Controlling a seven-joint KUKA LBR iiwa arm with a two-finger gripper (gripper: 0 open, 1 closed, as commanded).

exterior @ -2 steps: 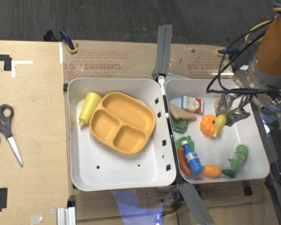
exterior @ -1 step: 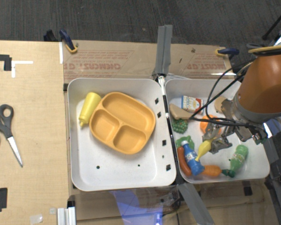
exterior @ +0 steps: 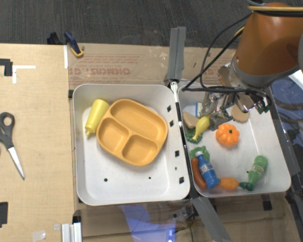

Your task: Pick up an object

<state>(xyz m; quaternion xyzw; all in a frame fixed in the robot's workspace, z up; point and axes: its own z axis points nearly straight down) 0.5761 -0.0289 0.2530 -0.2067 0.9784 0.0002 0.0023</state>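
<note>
A yellow banana-shaped toy (exterior: pixel 202 125) lies tilted in the right bin (exterior: pixel 272 185), close to that bin's left wall and just under the gripper (exterior: pixel 215 109) — the metal tip appears to reach the banana's upper end, though whether it has hold of it or how wide it stands cannot be told from this angle. Against the banana's lower end sits a green leafy piece (exterior: pixel 196 135); just left of its top is a tan piece (exterior: pixel 190 119). To the banana's right lies a small orange pumpkin (exterior: pixel 228 135), touching nothing. Farther down from the banana a blue bottle (exterior: pixel 207 169) rests on a red sausage (exterior: pixel 197 173), with a carrot (exterior: pixel 229 184) and a green bottle (exterior: pixel 257 169) beyond. Left of the banana, across the divider, the left bin (exterior: pixel 91 185) holds an orange divided plate (exterior: pixel 131 131) and a yellow bottle (exterior: pixel 95 116) touching its edge.
</note>
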